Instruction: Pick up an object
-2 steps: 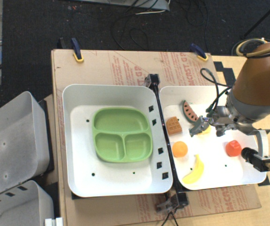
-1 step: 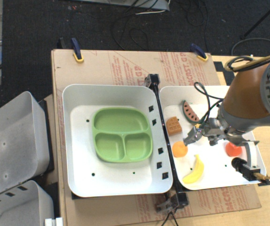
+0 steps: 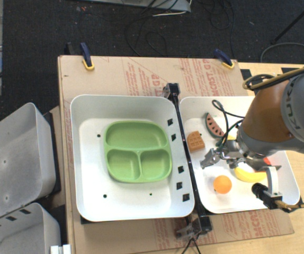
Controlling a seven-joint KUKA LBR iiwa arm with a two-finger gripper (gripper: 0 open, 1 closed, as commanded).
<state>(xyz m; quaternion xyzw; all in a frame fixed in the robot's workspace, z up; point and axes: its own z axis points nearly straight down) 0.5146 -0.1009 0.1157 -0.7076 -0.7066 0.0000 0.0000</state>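
Camera view: banana (image 3: 249,175) lengthwise left-to-right, just beside hand (image 3: 215,159).

Dark floor (image 3: 30,25) with loose cables (image 3: 157,33); brown cardboard sheet (image 3: 136,73) covers the bench.

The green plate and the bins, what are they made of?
The green plate looks like plastic: smooth, one even colour, moulded into three sections. The white bins also look like plastic, with a slight sheen and rounded corners. I can't be certain from looks alone.

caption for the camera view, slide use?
KUKA gripper hovers in right bin near waffle, orange, banana; green tray in left.
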